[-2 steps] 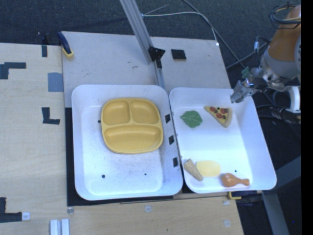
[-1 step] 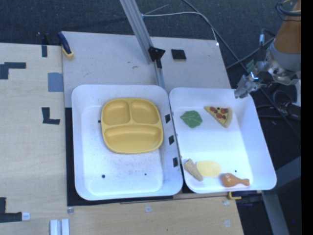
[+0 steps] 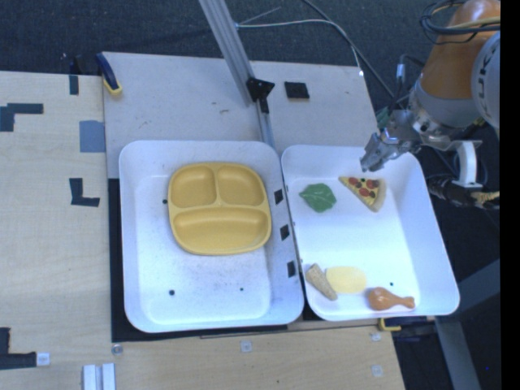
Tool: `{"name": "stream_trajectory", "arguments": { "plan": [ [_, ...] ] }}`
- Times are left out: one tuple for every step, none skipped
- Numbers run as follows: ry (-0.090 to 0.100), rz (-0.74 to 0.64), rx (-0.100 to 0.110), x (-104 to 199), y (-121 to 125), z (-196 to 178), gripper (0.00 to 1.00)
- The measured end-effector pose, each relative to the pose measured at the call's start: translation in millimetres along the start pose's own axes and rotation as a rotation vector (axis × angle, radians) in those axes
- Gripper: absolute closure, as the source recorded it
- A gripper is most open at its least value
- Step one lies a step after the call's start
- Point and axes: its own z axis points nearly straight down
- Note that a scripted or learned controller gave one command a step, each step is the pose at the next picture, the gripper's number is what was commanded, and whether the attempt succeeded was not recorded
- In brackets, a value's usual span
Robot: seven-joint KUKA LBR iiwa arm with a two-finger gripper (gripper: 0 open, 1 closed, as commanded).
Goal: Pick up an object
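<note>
The right bin [image 3: 422, 218] holds a pizza slice [image 3: 364, 191] near its far side, a green leaf [image 3: 318, 197] to the left of it, and along the near edge a tan bread piece [image 3: 320, 282], a pale yellow disc [image 3: 347, 279] and an orange chicken drumstick [image 3: 389, 300]. My gripper [image 3: 372, 158] hangs over the far right part of this bin, just above and right of the pizza slice. Nothing shows between its tips.
The left bin [image 3: 146, 242] bears a yellow sectioned plate [image 3: 219, 208]. A slanted metal pole [image 3: 231, 39] rises behind the bins. The grey and orange arm [image 3: 455, 63] fills the upper right. Cables run along the right side.
</note>
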Motion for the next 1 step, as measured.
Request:
{"name": "stream_trajectory", "arguments": {
  "plan": [
    [0.001, -0.001, 0.000, 48.2, -5.9, -6.5, 1.00]
  ]
}}
